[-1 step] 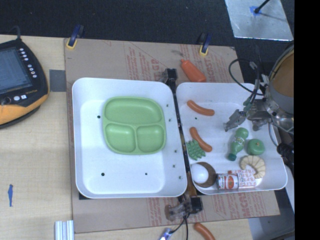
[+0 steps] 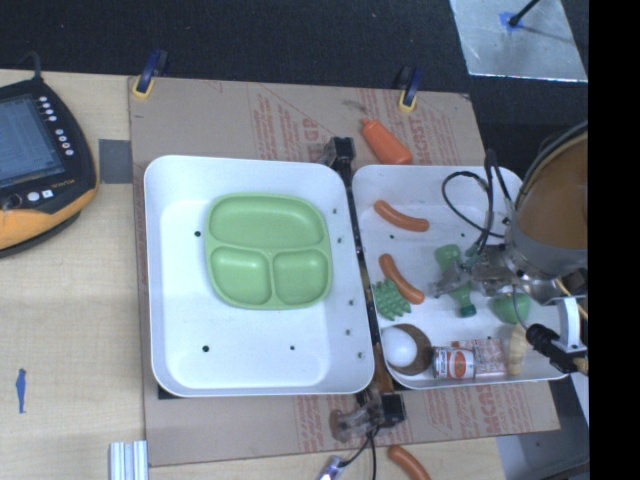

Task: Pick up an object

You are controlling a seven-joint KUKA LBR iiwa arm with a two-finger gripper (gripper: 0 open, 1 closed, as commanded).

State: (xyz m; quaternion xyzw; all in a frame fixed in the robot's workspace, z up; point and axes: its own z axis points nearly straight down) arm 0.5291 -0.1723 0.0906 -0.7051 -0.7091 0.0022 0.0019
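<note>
The camera view looks down on a pale wooden worktop (image 2: 70, 318) covered in part by a brown cardboard sheet (image 2: 250, 118), on which two shallow white bins sit side by side. The left white bin (image 2: 180, 358) holds a light green plastic plate with three compartments (image 2: 268, 250), lying flat near the bin's middle. The right white bin (image 2: 420, 183) holds several small things: an orange sausage-shaped toy (image 2: 401, 217) near its far edge, a second orange sausage toy (image 2: 400, 278) below it, a dark green ridged leaf-like piece (image 2: 389, 299) just beside that one, a brown cup with a white ball in it (image 2: 405, 350) at the near left corner, and a clear bottle with a red label (image 2: 470, 361) lying on its side along the near wall. The grey arm (image 2: 550, 218) reaches over this bin, and its gripper (image 2: 470, 280) sits low among green pieces; whether the jaws are open or closed cannot be told. An orange carrot-shaped toy (image 2: 385, 142) lies on the cardboard beyond the bins.
</note>
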